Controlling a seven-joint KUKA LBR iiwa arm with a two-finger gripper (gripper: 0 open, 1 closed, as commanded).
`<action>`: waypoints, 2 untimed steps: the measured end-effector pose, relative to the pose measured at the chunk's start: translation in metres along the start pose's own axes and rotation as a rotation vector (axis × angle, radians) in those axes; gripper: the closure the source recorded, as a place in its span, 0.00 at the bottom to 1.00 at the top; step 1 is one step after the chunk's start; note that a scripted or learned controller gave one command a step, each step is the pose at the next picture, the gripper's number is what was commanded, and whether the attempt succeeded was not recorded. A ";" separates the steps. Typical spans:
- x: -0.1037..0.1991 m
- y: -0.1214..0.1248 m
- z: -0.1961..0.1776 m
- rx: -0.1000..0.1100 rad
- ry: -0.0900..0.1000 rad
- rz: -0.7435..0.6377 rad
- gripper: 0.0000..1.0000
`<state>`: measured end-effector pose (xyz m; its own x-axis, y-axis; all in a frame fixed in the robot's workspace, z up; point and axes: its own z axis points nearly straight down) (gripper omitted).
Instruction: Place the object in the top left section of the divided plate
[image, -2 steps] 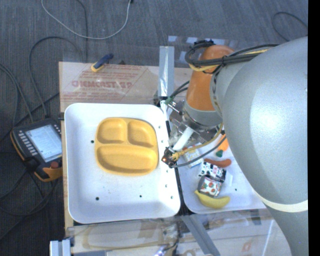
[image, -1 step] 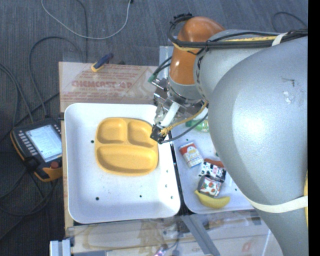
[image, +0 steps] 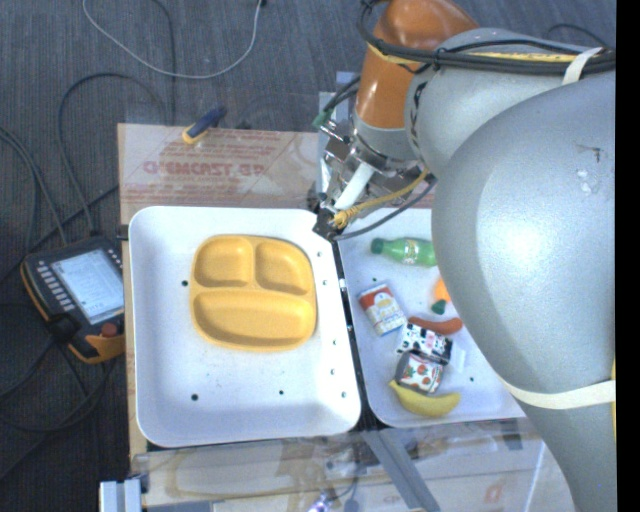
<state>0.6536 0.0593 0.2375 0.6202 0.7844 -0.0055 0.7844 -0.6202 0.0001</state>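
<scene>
Much bare bin (image: 170, 390) floor rings the divided plate (image: 252, 290)

Divided plate (image: 254, 292) lies in the left bin (image: 170, 392).

Place: you are in a robotics lab or test cell, not a home or a kitchen.
Arm: your grey industrial arm (image: 530, 200), with an orange band (image: 400, 60), looms over the bench from the right.
Pendant: a handheld teach pendant (image: 75, 290) with a lit screen lies on the floor beside the bench.
Floor: dark grey carpet (image: 60, 120), with loose cables (image: 160, 60) trailing across it.
Bench: a printed board (image: 220, 170) lies under the left bin (image: 160, 400) and the right bin (image: 480, 405); a metal frame (image: 400, 468) shows below.
Props: a yellow divided plate (image: 255, 290) in the left bin; a toy-like banana (image: 425, 402) and a green bottle (image: 405, 250) among small items in the right bin.
</scene>
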 end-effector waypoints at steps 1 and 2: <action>0.071 -0.083 0.040 0.002 -0.001 -0.114 1.00; 0.140 -0.092 0.039 -0.002 0.000 -0.396 1.00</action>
<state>0.6680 0.2267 0.1977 0.2699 0.9629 -0.0058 0.9629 -0.2699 0.0002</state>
